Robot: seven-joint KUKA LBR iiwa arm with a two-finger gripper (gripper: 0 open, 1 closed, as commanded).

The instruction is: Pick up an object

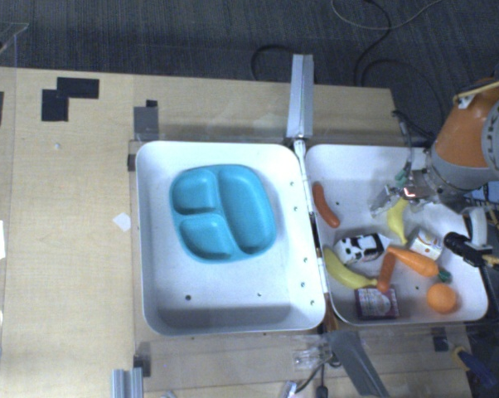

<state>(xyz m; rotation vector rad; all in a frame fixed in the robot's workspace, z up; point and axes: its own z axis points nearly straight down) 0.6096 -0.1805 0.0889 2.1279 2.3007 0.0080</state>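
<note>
Two bins: white, shallow, side by side on the bench; left bin (pixel 233 301), right bin (pixel 353 168).
Arm: one, grey, orange band (pixel 469 131) above the wrist; enters from the right of the camera view.
Gripper (pixel 403 191): one, over the far right part of the right bin.
Gripper opening: cannot tell how wide from this angle.
Gripper hold: nothing seen in its grasp.
Gripper contact: the yellow piece's upper end lies just below it; touching or apart cannot be told.
Yellow piece (pixel 396 220): one, short and curved, banana-like, in the right bin, between the gripper and the white block.
Banana (pixel 346 270): one, lying along the right bin's left wall, near side.
Yellow items, total: two.
Red sausage (pixel 325 205): one, slanted, near the right bin's left wall, beyond the banana.
Cow figure (pixel 361 247): one, black and white, just beside the banana.
Carrot (pixel 415 261): one, orange, lying across the bin's middle, right of the cow figure.
Narrow orange piece (pixel 385 277): one, running from the carrot's left end down toward the can; kind unclear.
Orange fruit (pixel 441 298): one, round, near right corner.
White block (pixel 423 243): one, small, just beyond the carrot.
Can (pixel 375 303): one, dark, on its side at the near wall.
Right bin, total: nine loose items.
Blue tray (pixel 225 210): one, three compartments, lying in the left bin toward its far side.
Left bin, total: one item.
</note>
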